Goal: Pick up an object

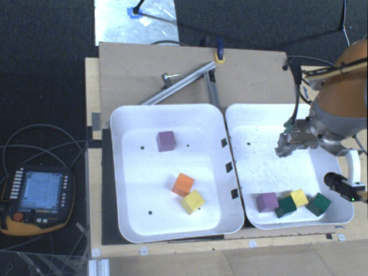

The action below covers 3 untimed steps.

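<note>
A: We're looking down on the two bins, and the arm is reaching in from the right edge of the frame. The gripper hangs over the upper middle of the right bin.

B: Nothing between its tips that we can see. Open or pressed together? We cannot tell from up here; it's a dark, blurry clump.

A: Agreed. The nearest candidates sit along the lower edge of that bin: a purple block, a dark green block, a yellow block and another green block.

B: And they're packed, touching or just beside each other. That's our worry: come down on that row and a tip may land on a neighbour, or shove the row into the bin wall.

A: The gripper is also well apart from them, above bare floor. If it descends where it is, we reckon it closes on air.

B: The left bin offers more room. The lone purple cube at its upper middle stands clear, while the orange cube and yellow cube lower down touch at a corner.

A: But that's a long reach across the divider.
</note>
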Tool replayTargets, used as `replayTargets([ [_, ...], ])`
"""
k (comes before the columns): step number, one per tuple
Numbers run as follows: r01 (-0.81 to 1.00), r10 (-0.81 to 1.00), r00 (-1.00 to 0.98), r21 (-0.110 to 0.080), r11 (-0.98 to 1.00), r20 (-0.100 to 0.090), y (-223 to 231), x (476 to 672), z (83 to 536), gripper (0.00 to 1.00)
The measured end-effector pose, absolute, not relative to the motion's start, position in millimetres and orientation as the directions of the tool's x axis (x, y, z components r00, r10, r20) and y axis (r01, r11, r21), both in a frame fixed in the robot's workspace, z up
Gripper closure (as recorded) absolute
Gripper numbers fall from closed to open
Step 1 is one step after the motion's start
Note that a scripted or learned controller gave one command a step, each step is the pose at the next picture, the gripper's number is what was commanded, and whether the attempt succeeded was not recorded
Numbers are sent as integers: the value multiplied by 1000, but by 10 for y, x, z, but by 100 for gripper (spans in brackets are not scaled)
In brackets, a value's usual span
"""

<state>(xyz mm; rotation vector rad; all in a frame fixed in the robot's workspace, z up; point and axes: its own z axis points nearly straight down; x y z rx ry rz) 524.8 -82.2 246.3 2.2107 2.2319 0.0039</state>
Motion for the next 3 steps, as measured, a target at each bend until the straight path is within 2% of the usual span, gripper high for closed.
replayTargets([
  [2, 1000, 1000, -11, 2, 11, 2, 123, 5136, 2445, 100],
  [3, 1000, 1000, -12, 2, 12, 3, 708, 5244, 2454, 100],
])
